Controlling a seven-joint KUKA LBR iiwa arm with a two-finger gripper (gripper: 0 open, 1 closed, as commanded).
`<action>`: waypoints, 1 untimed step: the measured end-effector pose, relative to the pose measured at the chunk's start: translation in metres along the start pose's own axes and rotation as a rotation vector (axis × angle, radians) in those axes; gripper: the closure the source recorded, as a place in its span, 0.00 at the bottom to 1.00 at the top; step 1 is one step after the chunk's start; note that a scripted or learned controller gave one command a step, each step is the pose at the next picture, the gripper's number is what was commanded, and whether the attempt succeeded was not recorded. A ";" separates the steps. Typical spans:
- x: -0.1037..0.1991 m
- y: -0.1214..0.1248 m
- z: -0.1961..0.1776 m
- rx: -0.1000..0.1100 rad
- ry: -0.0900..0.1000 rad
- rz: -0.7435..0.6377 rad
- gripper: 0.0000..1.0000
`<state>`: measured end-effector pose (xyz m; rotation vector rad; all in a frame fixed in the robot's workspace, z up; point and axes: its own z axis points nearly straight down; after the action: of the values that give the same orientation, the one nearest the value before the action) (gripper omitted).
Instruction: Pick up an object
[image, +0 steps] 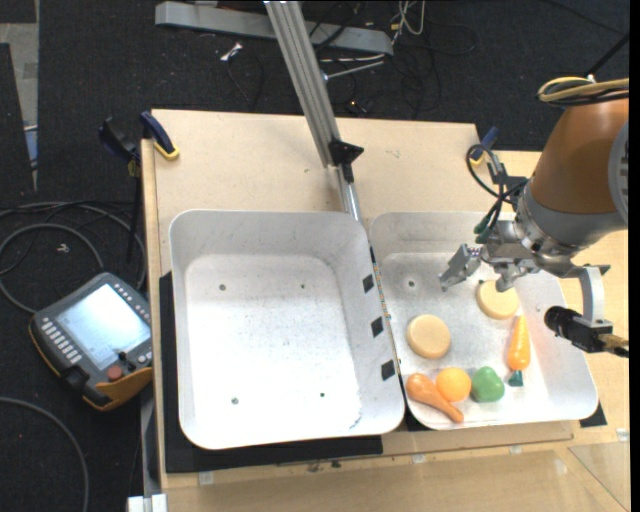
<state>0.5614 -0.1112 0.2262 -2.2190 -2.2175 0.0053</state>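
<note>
**Toy food sits in the right bin under the arm**

Toy food lies in the right bin (560, 400): a cream disc (429, 335), a pale round piece (498, 301), a carrot (518, 343), an orange ball (453, 383) and a green piece (487, 384). The end effector (478, 262) hangs over that bin, just beside the pale piece; I cannot tell its state. The left bin (190, 330) lies alongside on the tabletop (250, 165).

The arm (585, 170) is thick and rounded, with a wide orange band over a grey wrist. Black cables (492, 190) run beside the wrist, and a pale yellow loop of cable lies above the orange band. Below the wrist is the gripper (478, 265), built of small grey metal parts. A white bracket carrying a black cylinder (572, 325) hangs from the wrist.
</note>
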 end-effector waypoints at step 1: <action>-0.003 -0.010 0.057 0.001 0.000 0.001 0.00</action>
<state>0.5512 -0.1146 0.1694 -2.2197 -2.2158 0.0065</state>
